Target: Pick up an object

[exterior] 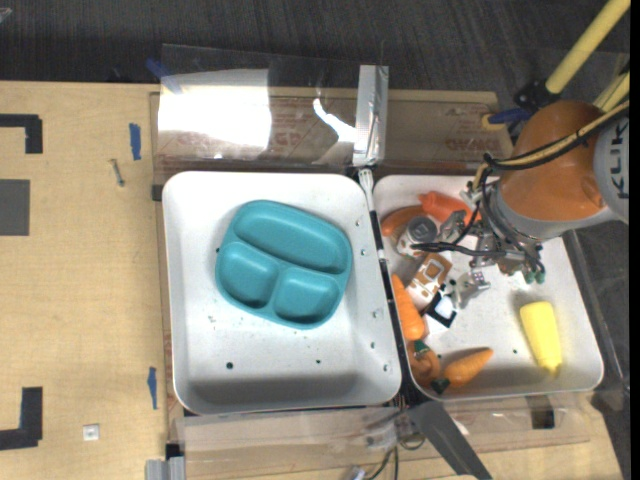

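Note:
The right bin (pixel 580 268) holds a clutter of small objects. A yellow corn-like piece (pixel 540 333) lies at its right side, and an orange carrot (pixel 465 365) lies near the front wall. Another orange piece (pixel 408 310) lies along the left wall, with an orange item (pixel 440 206) at the back. A small black and white object (pixel 441 311) and a small brown box (pixel 430 268) lie in the middle. My arm's orange band (pixel 555 173) hangs over the bin's back right. The gripper (pixel 474 268) is low over the middle clutter, just right of the brown box.
The left bin (pixel 190 348) bears a teal divided plate (pixel 283 262). A raised divider wall (pixel 383 278) separates the two bins. Yellow and black cables (pixel 590 38) run off the arm at the upper right. Wooden bench (pixel 70 268) lies to the left.

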Robot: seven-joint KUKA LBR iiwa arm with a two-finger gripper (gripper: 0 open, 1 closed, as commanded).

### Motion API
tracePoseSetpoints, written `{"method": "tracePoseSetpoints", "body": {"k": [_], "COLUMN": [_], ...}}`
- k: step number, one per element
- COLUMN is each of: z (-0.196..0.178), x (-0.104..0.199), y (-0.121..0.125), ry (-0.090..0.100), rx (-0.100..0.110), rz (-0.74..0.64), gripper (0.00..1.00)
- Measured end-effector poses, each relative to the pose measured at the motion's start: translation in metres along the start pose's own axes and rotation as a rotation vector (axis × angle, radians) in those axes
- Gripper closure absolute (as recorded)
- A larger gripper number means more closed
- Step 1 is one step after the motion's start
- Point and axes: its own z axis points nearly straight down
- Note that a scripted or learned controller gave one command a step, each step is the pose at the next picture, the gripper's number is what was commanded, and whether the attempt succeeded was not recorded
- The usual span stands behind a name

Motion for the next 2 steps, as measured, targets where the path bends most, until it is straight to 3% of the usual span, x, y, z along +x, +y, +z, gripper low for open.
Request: {"method": "tracePoseSetpoints", "body": {"k": [2], "z": [-0.0009], "x": [0.0215], "y": [-0.0021], "ry": [-0.003], "rx": [-0.007], "rz": [0.100], "gripper": [0.00]}}
